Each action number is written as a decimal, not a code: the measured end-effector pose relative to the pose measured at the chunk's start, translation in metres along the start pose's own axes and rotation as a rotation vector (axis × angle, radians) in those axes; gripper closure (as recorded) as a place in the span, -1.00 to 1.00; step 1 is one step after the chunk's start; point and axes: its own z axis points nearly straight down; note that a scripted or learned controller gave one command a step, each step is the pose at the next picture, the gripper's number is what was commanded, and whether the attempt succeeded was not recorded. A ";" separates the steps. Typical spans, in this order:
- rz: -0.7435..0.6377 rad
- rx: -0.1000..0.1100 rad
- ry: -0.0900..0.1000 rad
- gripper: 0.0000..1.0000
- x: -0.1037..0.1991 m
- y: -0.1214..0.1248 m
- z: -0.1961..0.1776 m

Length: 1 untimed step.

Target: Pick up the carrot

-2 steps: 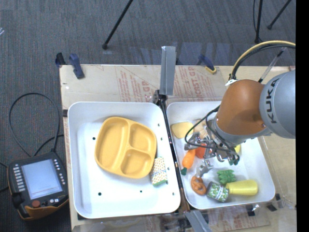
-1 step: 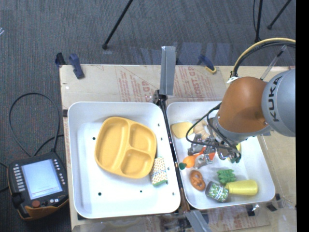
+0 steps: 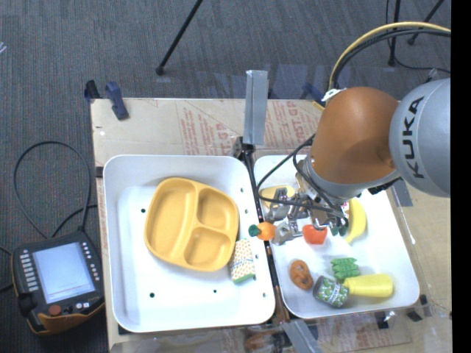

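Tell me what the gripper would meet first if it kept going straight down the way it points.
Probably the carrot: the gripper hangs at the right bin's left edge, right beside it. Depth is unclear, so it could land on the bin rim instead.

A: Any readable text?
B: One clear brand. "KUKA" in black capitals on the grey arm, running vertically, at the right.
A: Anything on the bench?
B: Red print on the cardboard sheet behind the bins, upside down from this angle; letters too broken to read.
A: The handheld control pad on the floor?
B: Screen pale, buttons too small. Nothing legible.
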 end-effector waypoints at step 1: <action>-0.337 -0.002 0.013 1.00 0.052 0.007 0.005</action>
